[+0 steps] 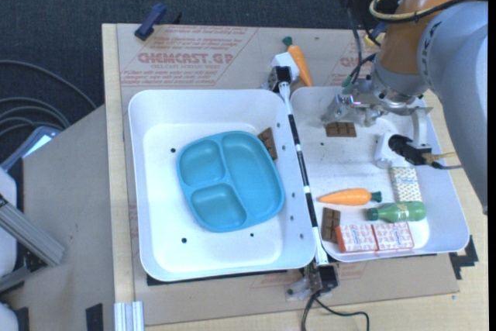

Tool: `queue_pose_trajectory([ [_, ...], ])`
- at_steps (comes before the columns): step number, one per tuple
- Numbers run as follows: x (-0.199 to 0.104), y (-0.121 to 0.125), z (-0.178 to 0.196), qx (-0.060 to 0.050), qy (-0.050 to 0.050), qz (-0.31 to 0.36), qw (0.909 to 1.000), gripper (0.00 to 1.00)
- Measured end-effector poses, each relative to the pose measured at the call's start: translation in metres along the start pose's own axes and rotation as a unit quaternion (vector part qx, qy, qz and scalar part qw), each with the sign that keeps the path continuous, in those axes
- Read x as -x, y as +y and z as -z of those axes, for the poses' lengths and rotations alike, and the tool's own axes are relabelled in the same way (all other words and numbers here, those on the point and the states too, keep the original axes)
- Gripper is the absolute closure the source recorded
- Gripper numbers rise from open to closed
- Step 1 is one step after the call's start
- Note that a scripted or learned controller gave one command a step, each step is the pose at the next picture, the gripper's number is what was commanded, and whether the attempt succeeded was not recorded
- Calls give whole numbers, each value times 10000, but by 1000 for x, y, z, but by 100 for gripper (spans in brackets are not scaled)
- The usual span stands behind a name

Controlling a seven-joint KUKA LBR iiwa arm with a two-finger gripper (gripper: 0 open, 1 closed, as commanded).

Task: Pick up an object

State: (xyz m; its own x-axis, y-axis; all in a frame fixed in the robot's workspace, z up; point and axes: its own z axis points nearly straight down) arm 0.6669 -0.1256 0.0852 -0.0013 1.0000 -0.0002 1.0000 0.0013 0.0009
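Because the grey arm reaches in over the right white plastic bin, its claw hangs near that bin's far end. The closest thing to it is a small flat brown chocolate bar, lying on the bin floor just under and a little in front of the claw. Its long side runs left to right, across the bin. The claw looks like it is not holding anything, but it is small and dark here, so I cannot tell if it is spread or pinched. My guess is the claw only needs to go down a bit to reach the bar. The long orange toy carrot and the green plastic bottle lie well apart from the claw, nearer the front.
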Motion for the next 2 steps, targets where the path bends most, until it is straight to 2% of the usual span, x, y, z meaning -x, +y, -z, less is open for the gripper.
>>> queue_pose_trajectory([
  [1,0,2,13,33,-10,4,10000,100],
  [2,-9,-54,27,-16,5,-11,10000,100],
])
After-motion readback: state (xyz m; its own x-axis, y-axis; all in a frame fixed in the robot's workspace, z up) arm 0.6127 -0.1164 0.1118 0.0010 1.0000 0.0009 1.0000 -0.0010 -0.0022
